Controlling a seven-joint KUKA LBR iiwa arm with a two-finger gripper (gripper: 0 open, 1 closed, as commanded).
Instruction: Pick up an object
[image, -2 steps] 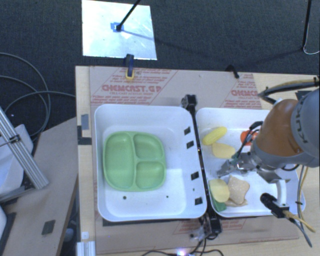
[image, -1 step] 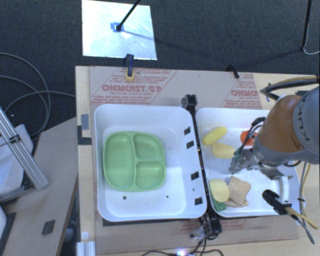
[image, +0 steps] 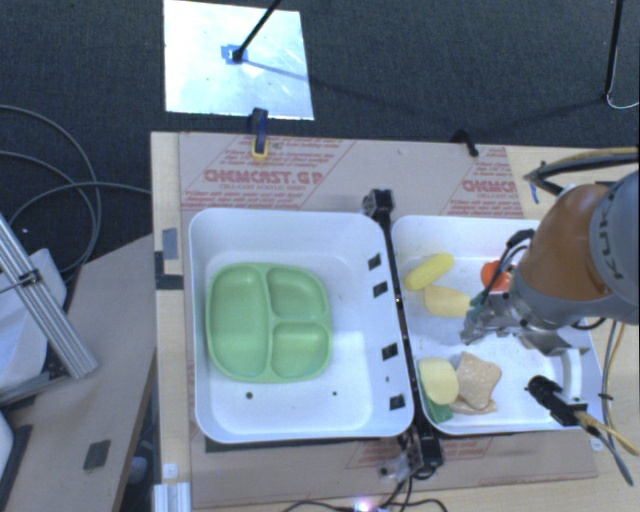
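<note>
The right bin holds several food items: a yellow banana-like piece, a pale yellow block, an orange piece partly hidden by the arm, a yellow-green round piece and a tan bread slice. My gripper hangs low over the middle of this bin, just right of the pale yellow block and above the bread slice. The arm's bulk covers the bin's right part.
The left bin bears a green divided tray. A black divider strip runs between the bins. Cardboard lies under both bins, with a yellow clamp at its far edge. Cables trail at the right front corner.
</note>
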